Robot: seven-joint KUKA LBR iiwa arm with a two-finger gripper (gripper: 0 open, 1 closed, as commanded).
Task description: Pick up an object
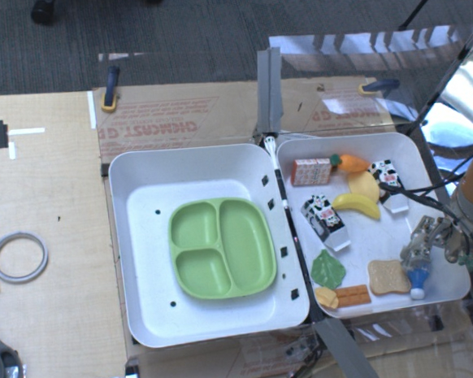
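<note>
the gripper hangs over a blue-white object, grip state unclear; banana lies crosswise in the right bin; green plate sits in the left bin.

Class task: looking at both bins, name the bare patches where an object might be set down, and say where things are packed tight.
Free: the left bin's white floor around the green tray, widest along its top and left; also the tray's compartments. In the right bin, a bare strip between the banana and the toast. Crowded: the right bin's top and bottom rows, with the gripper at its lower right.
</note>
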